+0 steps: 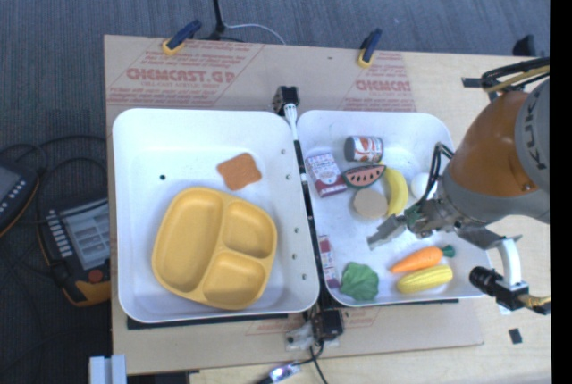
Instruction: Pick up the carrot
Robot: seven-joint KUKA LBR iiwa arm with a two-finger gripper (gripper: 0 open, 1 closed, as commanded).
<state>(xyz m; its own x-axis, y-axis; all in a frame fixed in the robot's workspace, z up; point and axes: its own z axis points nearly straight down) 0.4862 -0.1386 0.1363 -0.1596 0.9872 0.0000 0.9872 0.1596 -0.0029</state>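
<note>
The orange carrot (417, 261) lies in the right bin (420, 125) near its front right corner, just behind a yellow corn cob (424, 280). My gripper (413, 229) hangs just behind and above the carrot, open, with one grey finger (385, 233) pointing left. Nothing sits between its fingers. The grey arm with its orange band (496, 150) comes in from the right and hides the bin's right wall.
The right bin also holds green broccoli (359, 280), a banana (396, 192), a watermelon slice (364, 176), a can (364, 147), a red carton (322, 173) and a round biscuit (367, 204). In the left bin are a yellow divided plate (214, 246) and an orange patty (239, 170).
</note>
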